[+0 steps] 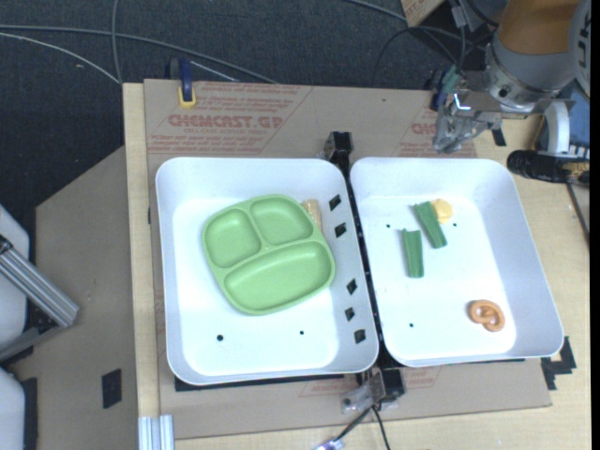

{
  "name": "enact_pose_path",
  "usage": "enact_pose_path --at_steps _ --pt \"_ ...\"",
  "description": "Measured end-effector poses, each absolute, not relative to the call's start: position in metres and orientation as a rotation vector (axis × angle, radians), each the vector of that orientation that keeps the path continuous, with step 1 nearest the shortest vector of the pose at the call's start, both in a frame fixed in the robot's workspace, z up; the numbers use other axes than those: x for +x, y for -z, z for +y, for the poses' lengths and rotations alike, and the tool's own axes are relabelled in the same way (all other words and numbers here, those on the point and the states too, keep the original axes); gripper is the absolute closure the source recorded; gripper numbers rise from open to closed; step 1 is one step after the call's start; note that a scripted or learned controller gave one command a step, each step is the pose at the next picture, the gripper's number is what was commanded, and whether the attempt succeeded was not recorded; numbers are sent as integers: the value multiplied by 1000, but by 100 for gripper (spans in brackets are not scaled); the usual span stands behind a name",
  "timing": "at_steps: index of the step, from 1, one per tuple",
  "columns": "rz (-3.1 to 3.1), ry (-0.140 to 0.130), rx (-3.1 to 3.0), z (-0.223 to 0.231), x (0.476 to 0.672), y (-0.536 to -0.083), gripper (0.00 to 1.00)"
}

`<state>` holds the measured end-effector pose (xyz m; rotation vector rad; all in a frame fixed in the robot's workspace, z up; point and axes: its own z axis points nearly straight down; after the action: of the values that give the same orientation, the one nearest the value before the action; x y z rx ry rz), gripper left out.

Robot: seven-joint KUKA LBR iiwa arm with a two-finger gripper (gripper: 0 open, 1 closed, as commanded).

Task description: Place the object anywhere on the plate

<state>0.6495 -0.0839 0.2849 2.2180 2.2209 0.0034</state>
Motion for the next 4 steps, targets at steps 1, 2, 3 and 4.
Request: enact_pose_path --at_steps 1,2,3,4 --pt "2229 2 2221 -41 626 -268 100" --pt "2229 2 2221 -7 596 -266 100" --pt "2230 2 2220 36 567 -263 100" --pt "2231 5 2221 76 530 -236 100"
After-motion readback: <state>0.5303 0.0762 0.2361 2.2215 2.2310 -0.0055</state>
